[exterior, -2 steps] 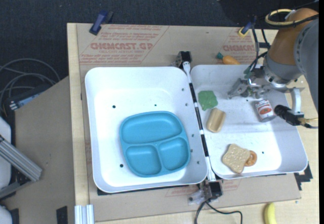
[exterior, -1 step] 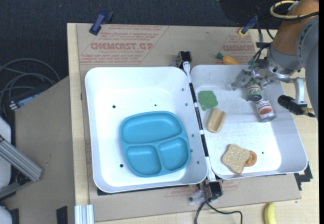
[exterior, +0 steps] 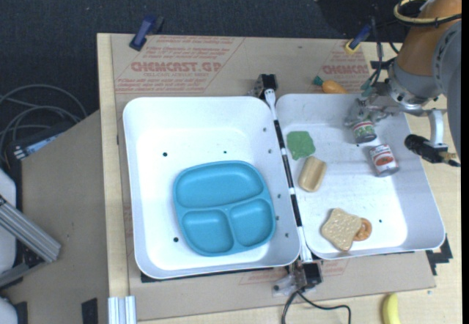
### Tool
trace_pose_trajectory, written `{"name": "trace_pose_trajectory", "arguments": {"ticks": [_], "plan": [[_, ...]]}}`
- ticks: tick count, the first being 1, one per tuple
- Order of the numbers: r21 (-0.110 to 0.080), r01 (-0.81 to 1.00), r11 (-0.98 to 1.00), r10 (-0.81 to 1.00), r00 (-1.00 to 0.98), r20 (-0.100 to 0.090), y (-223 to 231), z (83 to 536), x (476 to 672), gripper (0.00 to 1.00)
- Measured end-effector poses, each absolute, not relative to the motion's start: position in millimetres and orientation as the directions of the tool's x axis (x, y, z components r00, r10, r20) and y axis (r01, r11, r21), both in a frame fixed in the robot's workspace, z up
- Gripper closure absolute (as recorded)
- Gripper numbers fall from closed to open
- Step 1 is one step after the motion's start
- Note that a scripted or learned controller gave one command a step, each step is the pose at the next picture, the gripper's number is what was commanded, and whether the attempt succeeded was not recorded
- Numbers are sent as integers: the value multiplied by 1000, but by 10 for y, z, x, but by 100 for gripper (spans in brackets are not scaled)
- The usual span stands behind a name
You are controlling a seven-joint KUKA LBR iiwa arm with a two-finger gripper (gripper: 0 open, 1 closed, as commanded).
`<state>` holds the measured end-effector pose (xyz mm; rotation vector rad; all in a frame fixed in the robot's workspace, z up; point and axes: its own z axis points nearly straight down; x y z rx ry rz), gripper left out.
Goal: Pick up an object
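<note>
Two white bins side by side on a bench: left bin holding a blue divided plate; right bin holding a green piece, bread roll, cracker, small can, with the gripper over its far edge.

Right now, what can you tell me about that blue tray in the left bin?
The blue tray looks like smooth plastic, rounded at the corners, with three sunken sections: one large above and two smaller below. It lies flat, turned slightly askew, toward the lower right of the left bin. It rests on the bin's floor.
</note>
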<state>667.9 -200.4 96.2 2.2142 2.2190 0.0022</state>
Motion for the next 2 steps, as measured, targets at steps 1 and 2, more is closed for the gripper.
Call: {"name": "trace_pose_trajectory", "arguments": {"ticks": [1, 2], "plan": [[6, 1000, 5, 1000, -5, 1, -932, 1783, 6648, 100], [-1, 1000, 1, 1000, -1, 1, -660, 2103, 6152, 100]]}}
